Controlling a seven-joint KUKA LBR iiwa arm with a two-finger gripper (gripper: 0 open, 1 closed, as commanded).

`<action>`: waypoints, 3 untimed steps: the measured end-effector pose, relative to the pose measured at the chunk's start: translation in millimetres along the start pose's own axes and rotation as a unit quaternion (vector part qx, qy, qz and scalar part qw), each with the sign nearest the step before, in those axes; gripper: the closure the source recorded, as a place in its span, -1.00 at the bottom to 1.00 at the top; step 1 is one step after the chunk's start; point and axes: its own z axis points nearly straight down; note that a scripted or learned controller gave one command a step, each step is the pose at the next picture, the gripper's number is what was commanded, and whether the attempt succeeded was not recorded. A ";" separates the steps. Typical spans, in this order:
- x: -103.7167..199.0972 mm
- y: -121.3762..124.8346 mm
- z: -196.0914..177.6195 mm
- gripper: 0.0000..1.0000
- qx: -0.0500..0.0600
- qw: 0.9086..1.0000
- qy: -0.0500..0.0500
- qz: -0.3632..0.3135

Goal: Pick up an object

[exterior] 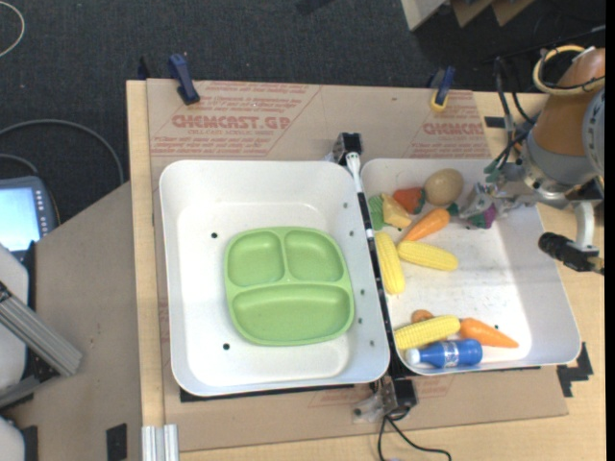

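Note:
My gripper (479,206) hangs low over the far right part of the right bin (538,296), on the grey arm with the orange band (569,113). A small purple item (486,219) shows right at its tip, and I cannot tell whether it is held. Just left of the gripper lie a brown round potato (443,186), a red piece (408,199) and an orange carrot (426,225). Two yellow corn cobs (388,262) (428,255) lie in the middle of the bin.
At the right bin's near end lie another corn cob (426,331), a carrot (488,333) and a blue bottle (445,355). The left bin (192,219) holds a green divided plate (286,286). Blue clamps (183,77) (442,86) grip the board's far edge.

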 end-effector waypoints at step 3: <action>181.8 -52.9 -94.9 1.00 0.000 1.000 0.003 -0.002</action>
